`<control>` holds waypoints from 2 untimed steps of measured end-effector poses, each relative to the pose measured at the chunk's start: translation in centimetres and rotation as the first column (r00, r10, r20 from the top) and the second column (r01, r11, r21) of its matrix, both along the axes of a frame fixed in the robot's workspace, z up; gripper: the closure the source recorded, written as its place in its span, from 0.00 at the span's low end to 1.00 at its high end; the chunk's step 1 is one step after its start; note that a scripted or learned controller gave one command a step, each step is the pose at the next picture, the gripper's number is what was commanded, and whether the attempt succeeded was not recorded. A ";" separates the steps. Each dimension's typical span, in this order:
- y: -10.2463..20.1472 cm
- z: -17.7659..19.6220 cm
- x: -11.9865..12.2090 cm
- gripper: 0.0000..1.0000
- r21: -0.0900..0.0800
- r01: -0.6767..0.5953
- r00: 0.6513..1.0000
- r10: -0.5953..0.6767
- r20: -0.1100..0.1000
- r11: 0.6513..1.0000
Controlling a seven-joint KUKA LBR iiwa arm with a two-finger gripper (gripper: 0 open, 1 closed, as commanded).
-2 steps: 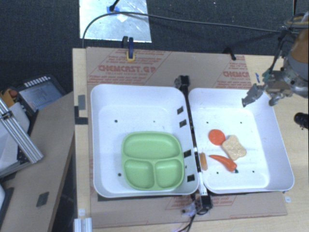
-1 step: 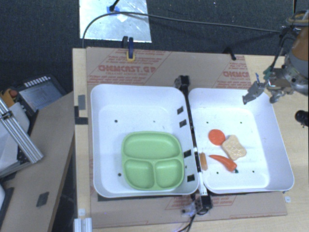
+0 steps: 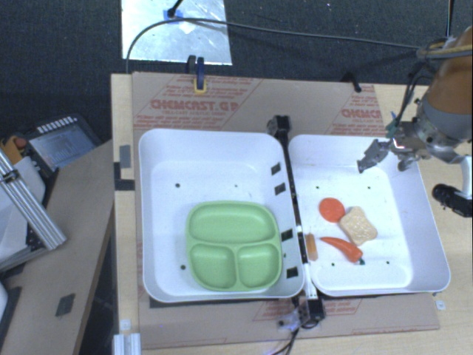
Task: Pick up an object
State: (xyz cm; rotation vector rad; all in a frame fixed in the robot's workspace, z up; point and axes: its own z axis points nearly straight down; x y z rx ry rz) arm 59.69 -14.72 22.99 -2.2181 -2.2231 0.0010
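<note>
Taking the black divider (image 3: pixel 292 205) between the two bins as the landmark: nearest the camera, just left of its lower stretch, a green three-compartment tray (image 3: pixel 233 244) lies flat in the left bin (image 3: pixel 170 168), its right edge close to the divider and its near edge close to the bin's front wall, with bare white floor open behind it and to its left. Touching or just beside the divider's lower right side lies a small orange sausage-shaped piece (image 3: pixel 312 247). A little further right in the right bin (image 3: pixel 414 228) sit a red chili pepper (image 3: pixel 344 248), a tan bread-like piece (image 3: pixel 359 226) just behind it, and an orange-red round slice (image 3: pixel 332 209) beside the bread, nearer the divider; the three cluster closely, whether touching cannot be told. Open floor surrounds them toward the right wall and the far wall. Further back, well right of the divider's far end, the gripper (image 3: pixel 386 154) hangs over the far part of the right bin, fingers spread apart with nothing between them, apart from the cluster. Beyond lie brown cardboard (image 3: pixel 222 102), a shiny metal sheet (image 3: pixel 177 21) and dark carpet (image 3: pixel 59 43).
</note>
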 end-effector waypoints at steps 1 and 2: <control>-0.6 -6.1 -0.2 0.00 0.000 0.001 1.000 -0.001 -0.002 1.000; -0.8 -12.3 0.1 0.00 0.000 0.001 1.000 -0.001 -0.001 1.000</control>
